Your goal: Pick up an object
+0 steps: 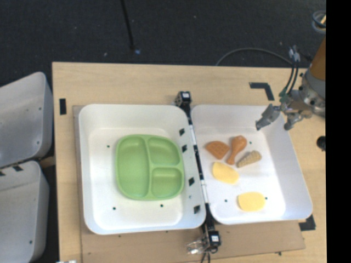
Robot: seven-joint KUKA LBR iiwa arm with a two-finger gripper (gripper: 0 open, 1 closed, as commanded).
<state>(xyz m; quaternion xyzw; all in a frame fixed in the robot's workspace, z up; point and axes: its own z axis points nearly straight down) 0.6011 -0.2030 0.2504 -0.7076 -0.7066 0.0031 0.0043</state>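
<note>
While the claw (278, 118) is held wide and empty over the right bin's (290, 163) far edge, the drumstick (237, 147), lying below-left, should be approached squarely and straddled.

the arm reaches in from the right edge, orange band partly visible, its tool (278, 118) hanging with two fingers (265, 117) spread apart, nothing between them.
</note>
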